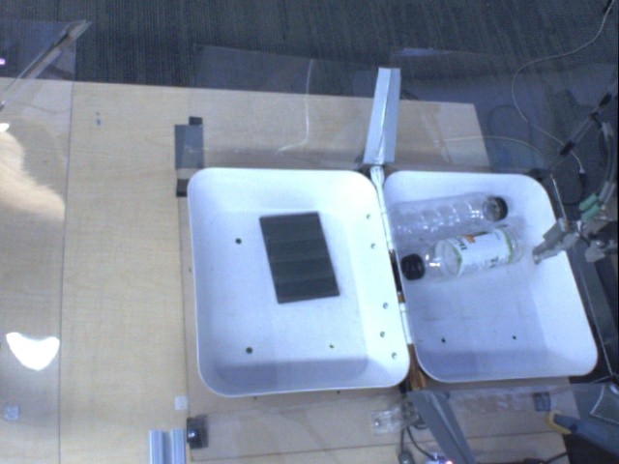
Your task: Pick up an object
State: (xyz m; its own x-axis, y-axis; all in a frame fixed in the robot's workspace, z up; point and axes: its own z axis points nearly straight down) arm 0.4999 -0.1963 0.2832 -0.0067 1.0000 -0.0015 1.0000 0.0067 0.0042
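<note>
Clear labelled bottle, black cap, lying flat.

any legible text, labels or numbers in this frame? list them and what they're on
Nothing can be read.
Clear plastic bottle with a black cap and white label, right bin: the label carries dark and greenish marks, too small and blurred to read.
Second clear plastic bottle with a dark cap, lying just behind it: no label or print visible.
Dark grey ribbed rectangular pad, left bin: no text visible.
White bins: small dark dots, no writing.
</note>
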